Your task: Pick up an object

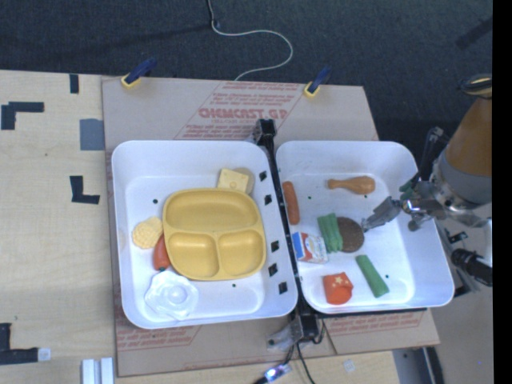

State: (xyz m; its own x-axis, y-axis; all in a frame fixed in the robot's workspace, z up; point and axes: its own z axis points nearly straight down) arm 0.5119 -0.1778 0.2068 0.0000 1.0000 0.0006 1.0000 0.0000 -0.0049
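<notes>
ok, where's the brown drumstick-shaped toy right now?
The brown drumstick-shaped toy lies at the far end of the right white bin, beyond the green block.

yellow tray [214,234] left bin [128,174], hand [376,219] right bin [400,162]

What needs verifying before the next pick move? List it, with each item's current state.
1. Gripper over the right bin: ok.
2. Brown round piece close to the gripper: ok.
3. Target free of neighbours: not ok, green block touches the brown piece.
4. Fingers open enough: cannot tell.
5. Nothing held already: ok, nothing seen between the fingers.
6. Chicken drumstick clear of the approach path: ok, it lies apart.
</notes>
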